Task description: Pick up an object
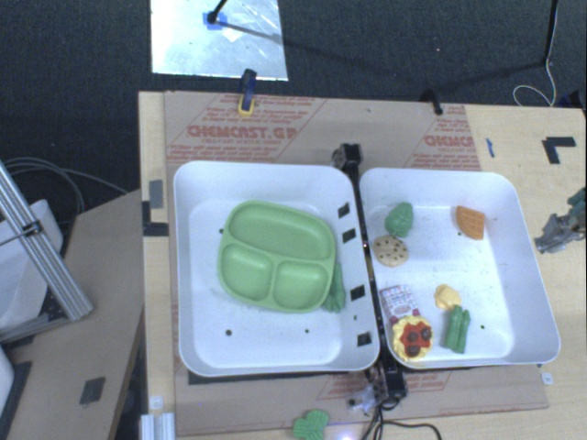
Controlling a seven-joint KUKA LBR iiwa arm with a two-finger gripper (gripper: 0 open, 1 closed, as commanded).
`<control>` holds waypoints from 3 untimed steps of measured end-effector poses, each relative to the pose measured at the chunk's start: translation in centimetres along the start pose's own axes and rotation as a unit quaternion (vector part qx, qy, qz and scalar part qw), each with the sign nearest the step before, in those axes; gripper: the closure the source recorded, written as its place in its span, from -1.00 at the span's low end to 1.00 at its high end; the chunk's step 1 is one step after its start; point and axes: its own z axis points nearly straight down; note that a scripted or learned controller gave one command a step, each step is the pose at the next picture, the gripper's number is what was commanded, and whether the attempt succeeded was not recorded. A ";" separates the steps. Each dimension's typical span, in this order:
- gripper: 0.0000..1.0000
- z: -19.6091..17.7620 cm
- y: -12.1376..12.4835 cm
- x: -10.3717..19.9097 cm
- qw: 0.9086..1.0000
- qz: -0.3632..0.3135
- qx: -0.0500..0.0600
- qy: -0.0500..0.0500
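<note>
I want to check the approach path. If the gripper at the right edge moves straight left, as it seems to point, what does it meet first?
Probably the right bin's rim, then the orange piece inside. The gripper may be higher than both; depth is unclear.

Two white bins (266,177) sit on a tan board printed with red lettering (240,131). In the left bin, a pale green divided plate (275,255). In the right bin: a dark green broccoli (399,218), an orange wedge (470,222), a tan cookie (391,250) with dark spots, a yellow piece (447,296), green beans (456,328), and a yellow pizza (413,337) with red topping.
</note>
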 end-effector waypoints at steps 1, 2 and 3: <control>1.00 11.1 0.3 5.3 1.000 -0.001 0.008 0.004; -1.00 10.6 0.4 4.9 1.000 0.002 0.004 0.001; -1.00 8.2 2.1 -0.2 1.000 0.003 0.002 -0.001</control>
